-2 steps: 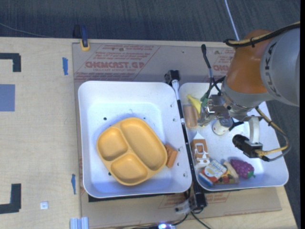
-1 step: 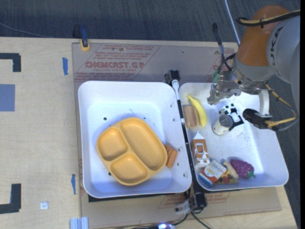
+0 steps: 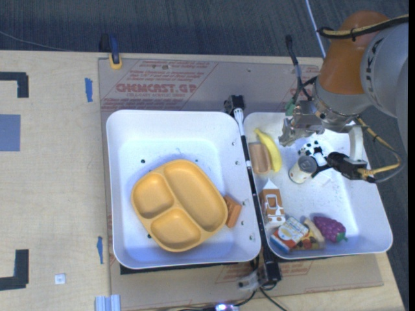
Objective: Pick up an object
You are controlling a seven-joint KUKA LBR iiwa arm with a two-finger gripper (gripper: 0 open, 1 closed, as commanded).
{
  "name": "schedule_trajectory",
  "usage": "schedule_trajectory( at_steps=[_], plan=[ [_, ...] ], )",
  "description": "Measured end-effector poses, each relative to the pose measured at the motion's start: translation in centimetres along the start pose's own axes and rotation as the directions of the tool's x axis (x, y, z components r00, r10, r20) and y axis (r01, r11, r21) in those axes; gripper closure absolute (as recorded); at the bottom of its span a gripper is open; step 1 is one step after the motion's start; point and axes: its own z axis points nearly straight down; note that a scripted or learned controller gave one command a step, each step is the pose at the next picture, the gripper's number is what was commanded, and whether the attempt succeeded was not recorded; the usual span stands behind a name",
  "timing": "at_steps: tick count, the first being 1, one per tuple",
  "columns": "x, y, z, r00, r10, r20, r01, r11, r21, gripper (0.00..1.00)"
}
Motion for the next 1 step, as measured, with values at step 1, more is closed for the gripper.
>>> schedule_trajectory(
  at_steps=[1],
  plan=[
    [-1.92, 2.73, -0.72, 1.000, 0.000, 0.002, 0.000, 1.000, -0.006, 1.00]
  ],
)
